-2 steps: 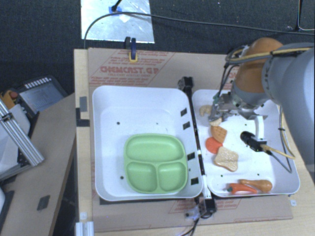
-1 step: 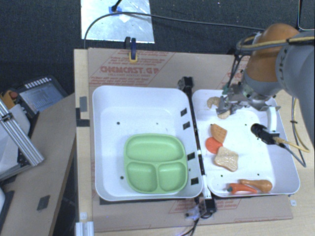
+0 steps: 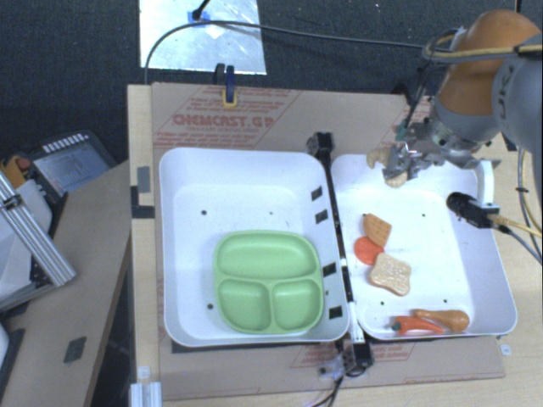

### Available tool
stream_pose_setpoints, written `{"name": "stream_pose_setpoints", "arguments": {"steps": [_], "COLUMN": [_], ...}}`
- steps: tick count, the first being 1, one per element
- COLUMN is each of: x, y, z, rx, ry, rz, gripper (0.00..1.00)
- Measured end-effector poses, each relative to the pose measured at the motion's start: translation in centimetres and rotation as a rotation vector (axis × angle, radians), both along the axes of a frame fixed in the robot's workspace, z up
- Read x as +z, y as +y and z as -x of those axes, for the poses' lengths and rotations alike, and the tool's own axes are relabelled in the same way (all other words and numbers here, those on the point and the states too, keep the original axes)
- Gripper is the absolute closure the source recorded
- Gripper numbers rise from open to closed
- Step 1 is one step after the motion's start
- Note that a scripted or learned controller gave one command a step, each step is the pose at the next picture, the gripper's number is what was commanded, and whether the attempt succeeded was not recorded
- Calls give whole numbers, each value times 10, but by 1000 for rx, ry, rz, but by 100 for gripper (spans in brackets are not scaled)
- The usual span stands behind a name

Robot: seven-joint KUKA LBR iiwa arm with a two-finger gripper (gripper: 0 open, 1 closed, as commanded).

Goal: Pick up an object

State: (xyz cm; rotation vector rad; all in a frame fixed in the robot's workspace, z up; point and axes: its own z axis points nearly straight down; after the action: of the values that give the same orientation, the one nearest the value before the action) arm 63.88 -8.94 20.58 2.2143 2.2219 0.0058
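From above, our gripper (image 3: 399, 164) hangs over the right bin (image 3: 484, 270) at its 11 o'clock corner, with a tan lump (image 3: 395, 176) at its tips; we cannot tell whether the fingers are wide or closed on it. The loose food lies toward 6 o'clock: a wedge (image 3: 377, 228), red disc (image 3: 366, 250), toast (image 3: 390, 275) and carrot (image 3: 428, 321), spread apart for easy grasping. The green tray (image 3: 267, 281) fills the left bin (image 3: 195, 185).
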Motion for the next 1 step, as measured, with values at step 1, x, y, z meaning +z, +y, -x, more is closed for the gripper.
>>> {"name": "stream_pose_setpoints", "arguments": {"steps": [1], "x": [55], "y": [0], "z": [-1], "rx": [1], "ry": [-1], "rz": [0], "gripper": [100]}}
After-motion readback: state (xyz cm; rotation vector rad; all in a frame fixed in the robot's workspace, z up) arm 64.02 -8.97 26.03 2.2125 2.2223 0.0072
